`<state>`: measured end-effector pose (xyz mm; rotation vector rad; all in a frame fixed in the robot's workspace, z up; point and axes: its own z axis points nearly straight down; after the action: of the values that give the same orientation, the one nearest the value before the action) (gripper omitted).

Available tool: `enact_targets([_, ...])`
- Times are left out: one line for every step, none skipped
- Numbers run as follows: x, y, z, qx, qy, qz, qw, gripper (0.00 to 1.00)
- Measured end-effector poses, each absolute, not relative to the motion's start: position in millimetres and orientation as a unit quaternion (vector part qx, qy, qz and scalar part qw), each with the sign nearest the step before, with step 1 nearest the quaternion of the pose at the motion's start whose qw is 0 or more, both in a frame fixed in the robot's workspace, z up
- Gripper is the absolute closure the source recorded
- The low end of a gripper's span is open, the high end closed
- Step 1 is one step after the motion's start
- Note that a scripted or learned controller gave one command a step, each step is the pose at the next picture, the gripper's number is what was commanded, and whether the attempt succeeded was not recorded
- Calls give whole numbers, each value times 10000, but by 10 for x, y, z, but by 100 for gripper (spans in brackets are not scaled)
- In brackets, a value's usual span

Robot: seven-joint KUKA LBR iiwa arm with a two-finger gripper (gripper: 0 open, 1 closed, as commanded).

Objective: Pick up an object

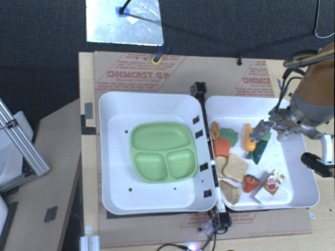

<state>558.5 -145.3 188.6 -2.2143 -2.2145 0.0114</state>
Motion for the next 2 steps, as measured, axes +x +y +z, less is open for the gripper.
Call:
enact_targets([5616, -1451, 1956, -7060, -7082, -2, -6, 0])
enact_targets([5651, -1503, 1518, -7066, -7076, 6, 9, 0])
